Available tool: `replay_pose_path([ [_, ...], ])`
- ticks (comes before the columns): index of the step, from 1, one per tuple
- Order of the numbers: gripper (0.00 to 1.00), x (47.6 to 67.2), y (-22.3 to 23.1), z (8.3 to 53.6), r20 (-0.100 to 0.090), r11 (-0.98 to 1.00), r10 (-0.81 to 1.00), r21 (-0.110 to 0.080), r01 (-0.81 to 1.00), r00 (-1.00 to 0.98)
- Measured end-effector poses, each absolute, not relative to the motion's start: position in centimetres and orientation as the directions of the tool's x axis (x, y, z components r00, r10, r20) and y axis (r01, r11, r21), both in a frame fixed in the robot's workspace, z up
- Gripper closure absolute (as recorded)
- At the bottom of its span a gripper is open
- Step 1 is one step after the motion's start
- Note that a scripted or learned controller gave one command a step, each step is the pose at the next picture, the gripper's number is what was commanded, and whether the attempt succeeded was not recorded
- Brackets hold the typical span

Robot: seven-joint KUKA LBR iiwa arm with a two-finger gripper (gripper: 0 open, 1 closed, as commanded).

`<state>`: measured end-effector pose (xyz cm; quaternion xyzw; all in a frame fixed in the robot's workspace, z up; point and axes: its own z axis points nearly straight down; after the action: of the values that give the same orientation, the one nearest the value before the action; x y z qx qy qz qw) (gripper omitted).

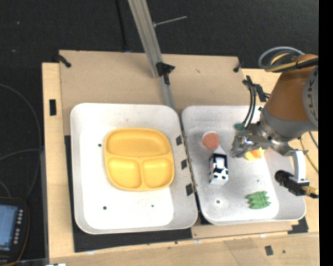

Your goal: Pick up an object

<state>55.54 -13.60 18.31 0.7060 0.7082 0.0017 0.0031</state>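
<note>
Left bin (89, 204): yellow divided plate (139, 158), three compartments
Right bin (227, 215): pinkish-red round piece (211, 141); black-and-white cow-patterned block (218, 169) just below it; green ridged toy (258, 200) nearer front
Gripper (242, 147): low over right bin, fingertips blurred, jaw state cannot tell
Orange-yellow object (254, 154): partly hidden beside gripper

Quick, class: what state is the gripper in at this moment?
Gripper: low in the right bin, beside the orange piece; open or closed cannot be told.
</note>
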Motion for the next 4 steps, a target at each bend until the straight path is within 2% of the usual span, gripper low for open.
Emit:
replay_pose_path([
  [1, 1.0, 55.7, -13.7, 21.4, -0.001, 0.004, 1.0, 0.006, 1.0, -0.004],
  [2, 1.0, 55.3, -8.9, 22.8, 0.001, 0.007, 1.0, 0.005, 1.0, -0.007],
  [4, 1.0, 53.3, 2.6, 23.9, 0.002, 0.009, 1.0, 0.004, 1.0, -0.009],
])
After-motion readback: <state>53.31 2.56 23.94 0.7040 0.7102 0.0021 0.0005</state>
